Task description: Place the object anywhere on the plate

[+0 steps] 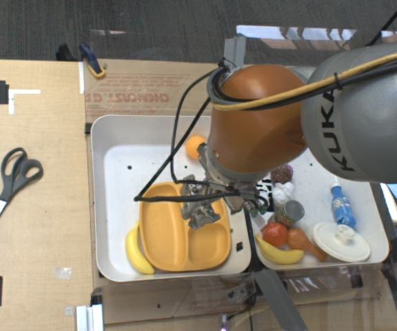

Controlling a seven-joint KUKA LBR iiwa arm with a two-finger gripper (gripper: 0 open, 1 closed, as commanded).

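A smooth yellow plate [183, 236] with two compartments lay in the left white bin [109, 205], a banana [135, 252] touching its left edge. The gripper [202, 212] hung over the plate; whether it was apart or together could not be told. Scissors [9, 181] lay on the pale wooden bench [33, 254].

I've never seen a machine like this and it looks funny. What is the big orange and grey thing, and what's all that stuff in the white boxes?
That is a robot arm, seen by one camera looking down from above. It reaches in from the right. Its gripper hangs over a yellow two-part plate in the left white bin; whether it holds anything is unclear. A banana lies against the plate, and an orange sits behind. The right bin holds another banana, a tomato, a blue bottle and a white lid. Scissors lie on the bench.
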